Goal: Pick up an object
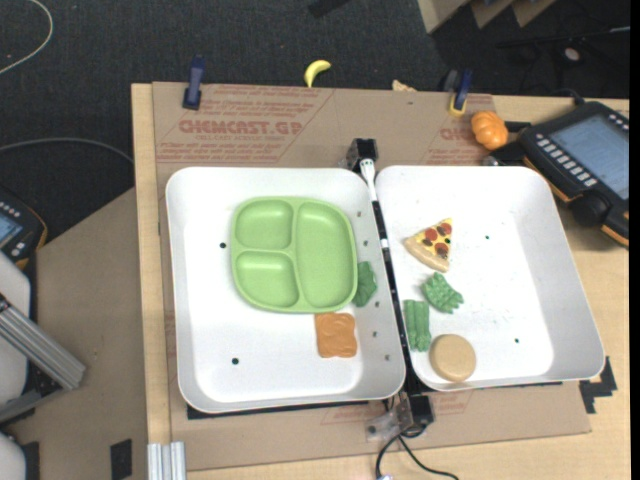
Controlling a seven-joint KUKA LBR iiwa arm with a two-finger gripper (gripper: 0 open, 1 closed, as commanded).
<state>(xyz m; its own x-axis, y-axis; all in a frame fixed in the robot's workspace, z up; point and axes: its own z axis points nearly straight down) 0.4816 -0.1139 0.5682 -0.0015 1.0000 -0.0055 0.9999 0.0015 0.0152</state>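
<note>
The left bin (200, 268) holds a green three-compartment plate (294, 254), a small green leafy piece (365, 283) at the plate's right edge, and an orange toast-like slab (336, 335) in front of the plate. In the right bin (530, 268) lie a pizza slice (432, 244), a green leafy piece (441, 293), a long green vegetable (416, 324) and a round tan cookie (453, 357) near the front left corner.
A black pendant with a screen (585, 163) lies beyond the right bin's far right corner, with a small orange toy (489, 129) next to it. A yellow banana toy (316, 70) sits behind the cardboard sheet. Blue clamps (193, 85) hold the board's far edge.
</note>
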